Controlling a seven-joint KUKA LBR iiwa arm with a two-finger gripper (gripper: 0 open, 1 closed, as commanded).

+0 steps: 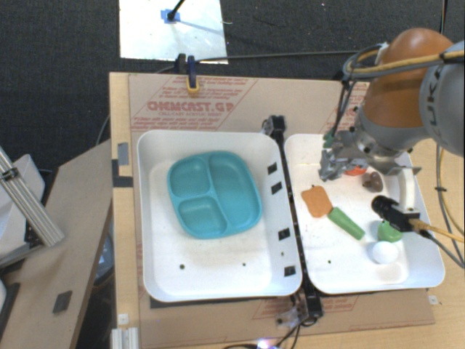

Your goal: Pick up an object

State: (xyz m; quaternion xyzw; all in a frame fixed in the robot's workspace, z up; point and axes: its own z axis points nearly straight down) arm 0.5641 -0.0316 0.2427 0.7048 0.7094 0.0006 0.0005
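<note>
My gripper (pixel 331 169) hangs low over the far left part of the right bin (pixel 323 271), on the grey arm with its orange band (pixel 407 64). Just right of it lies a small red-orange piece (pixel 355 171), partly hidden by the gripper, and beyond that a brown object (pixel 374 182). In front of the gripper lies a flat orange piece (pixel 317 201) joined to a green stick (pixel 347 223). A green object (pixel 390 232) and a white ball (pixel 383 252) rest near the bin's right front. Nothing shows between the gripper and any of these.
The left bin (pixel 156 260) holds a teal divided plate (pixel 214 193). A black-clipped ridge (pixel 285 209) separates the two bins. The bench's brown board (pixel 218 100) lies behind them, with a white sheet (pixel 171 20) beyond it.
</note>
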